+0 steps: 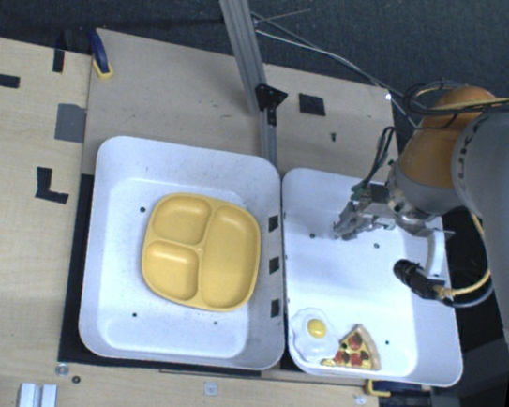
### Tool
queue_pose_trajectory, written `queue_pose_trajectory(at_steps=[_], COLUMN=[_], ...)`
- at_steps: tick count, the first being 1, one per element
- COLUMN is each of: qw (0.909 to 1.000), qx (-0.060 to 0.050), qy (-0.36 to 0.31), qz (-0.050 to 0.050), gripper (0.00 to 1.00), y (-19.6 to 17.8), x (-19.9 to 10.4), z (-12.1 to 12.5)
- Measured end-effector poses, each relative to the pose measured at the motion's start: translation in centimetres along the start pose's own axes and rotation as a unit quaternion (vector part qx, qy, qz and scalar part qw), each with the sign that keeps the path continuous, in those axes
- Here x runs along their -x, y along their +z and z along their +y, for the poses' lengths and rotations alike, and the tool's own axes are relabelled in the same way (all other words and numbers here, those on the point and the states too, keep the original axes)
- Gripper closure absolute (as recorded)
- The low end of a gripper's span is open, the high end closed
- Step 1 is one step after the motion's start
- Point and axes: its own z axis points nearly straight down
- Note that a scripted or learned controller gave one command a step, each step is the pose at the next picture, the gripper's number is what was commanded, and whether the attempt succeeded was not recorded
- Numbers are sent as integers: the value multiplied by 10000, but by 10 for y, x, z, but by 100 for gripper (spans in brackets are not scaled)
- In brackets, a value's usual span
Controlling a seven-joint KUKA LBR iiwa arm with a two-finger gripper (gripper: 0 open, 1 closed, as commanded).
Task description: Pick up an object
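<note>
The pincer (348, 223), its grip state too small to tell, hangs over the right bin (420, 365) near a fried egg (313, 330) and pizza slice (356, 349).

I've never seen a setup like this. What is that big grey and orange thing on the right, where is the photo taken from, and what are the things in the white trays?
The photo comes from one fixed camera above the bench, looking down at a slant. The grey machine with the orange band is a robot arm reaching in from the right. At its tip is a two-finger gripper, its "hand", hanging over the upper part of the right shallow white bin. I can see nothing held in it. In that bin's near corner lie two small toy foods: a white fried egg with a yellow yolk and a pizza slice with red toppings, side by side. The left shallow white bin holds a yellow plastic plate divided into three compartments. The arm's job is to pick something up.
</note>
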Motion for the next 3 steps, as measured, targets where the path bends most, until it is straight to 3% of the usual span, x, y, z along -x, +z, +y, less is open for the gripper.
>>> queue_pose_trajectory(at_steps=[3], qw=[10000], qx=[29], qy=[5], qz=[-1], gripper=[100], y=[-139], x=[-21], z=[-6])
